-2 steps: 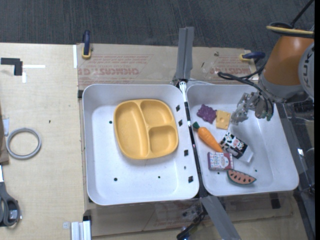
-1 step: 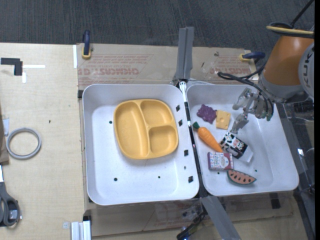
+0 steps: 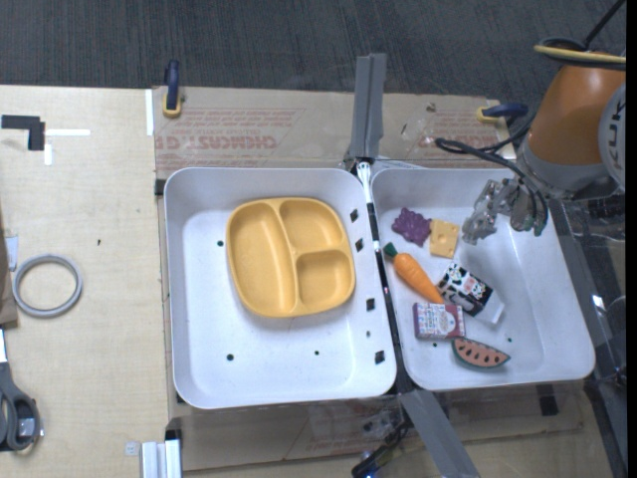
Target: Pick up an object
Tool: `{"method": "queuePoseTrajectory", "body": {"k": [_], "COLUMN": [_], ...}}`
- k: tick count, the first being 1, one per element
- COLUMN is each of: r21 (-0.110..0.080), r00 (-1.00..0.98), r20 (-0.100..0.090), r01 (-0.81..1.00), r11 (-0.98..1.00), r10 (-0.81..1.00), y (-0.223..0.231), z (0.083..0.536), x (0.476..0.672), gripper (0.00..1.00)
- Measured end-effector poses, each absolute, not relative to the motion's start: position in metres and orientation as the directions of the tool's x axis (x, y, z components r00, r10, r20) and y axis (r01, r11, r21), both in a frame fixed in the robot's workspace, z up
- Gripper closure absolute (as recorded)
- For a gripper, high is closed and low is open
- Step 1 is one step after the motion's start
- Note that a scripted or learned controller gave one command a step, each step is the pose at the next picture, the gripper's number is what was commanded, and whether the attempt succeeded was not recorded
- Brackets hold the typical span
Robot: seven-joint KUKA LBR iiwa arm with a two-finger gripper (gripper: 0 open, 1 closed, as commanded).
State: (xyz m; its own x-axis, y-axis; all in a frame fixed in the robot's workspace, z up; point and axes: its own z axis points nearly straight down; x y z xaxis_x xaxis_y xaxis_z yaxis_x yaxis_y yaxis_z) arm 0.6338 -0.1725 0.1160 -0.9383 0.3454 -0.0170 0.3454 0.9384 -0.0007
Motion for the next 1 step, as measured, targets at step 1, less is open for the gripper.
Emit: {"method": "queuePoseTrajectory", "body": {"k": [1], "r21": [0.000], "r00": [-0.938], "r20": [-0.017], "r01": [0.346], "r11": [0.938], "r10": [0.345], "y": [-0.1722], "z": [0.1158], "x": [0.6338], "gripper": [0.00]}}
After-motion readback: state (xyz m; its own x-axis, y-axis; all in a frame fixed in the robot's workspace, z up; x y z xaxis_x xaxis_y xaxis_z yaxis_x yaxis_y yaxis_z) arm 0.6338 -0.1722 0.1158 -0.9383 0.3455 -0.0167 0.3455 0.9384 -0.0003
